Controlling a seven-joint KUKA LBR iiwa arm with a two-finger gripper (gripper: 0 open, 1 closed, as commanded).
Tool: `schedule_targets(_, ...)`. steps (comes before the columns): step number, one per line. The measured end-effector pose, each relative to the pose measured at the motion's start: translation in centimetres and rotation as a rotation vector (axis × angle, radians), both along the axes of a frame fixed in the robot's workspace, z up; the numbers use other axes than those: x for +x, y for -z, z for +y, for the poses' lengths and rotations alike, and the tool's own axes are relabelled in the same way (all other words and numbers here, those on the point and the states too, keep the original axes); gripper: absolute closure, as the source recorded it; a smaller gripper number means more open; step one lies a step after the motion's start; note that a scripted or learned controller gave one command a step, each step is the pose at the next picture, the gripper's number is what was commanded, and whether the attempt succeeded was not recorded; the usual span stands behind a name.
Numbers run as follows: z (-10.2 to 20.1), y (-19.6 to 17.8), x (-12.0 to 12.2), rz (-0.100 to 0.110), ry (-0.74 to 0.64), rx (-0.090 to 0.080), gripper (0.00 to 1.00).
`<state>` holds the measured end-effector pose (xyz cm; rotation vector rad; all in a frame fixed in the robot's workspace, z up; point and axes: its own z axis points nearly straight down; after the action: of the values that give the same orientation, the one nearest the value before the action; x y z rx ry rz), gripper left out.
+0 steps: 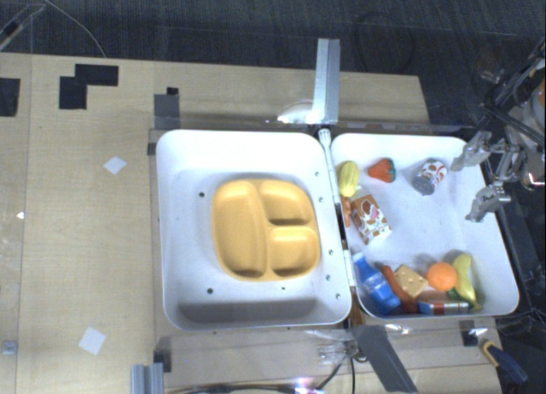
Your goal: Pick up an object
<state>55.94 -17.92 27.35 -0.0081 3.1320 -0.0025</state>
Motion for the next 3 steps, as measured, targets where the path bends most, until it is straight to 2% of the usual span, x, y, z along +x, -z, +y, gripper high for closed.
schedule_targets(1, -1.4, 12.3, -7.4, 0.013, 0.105, 0.003, 0.0)
schedule_targets(2, -2.5, 16.4, -1.6, 0.001, 0.293, 0.003, 0.0)
schedule_targets(3, -2.5, 16.4, -1.6, 0.001, 0.293, 0.003, 0.0)
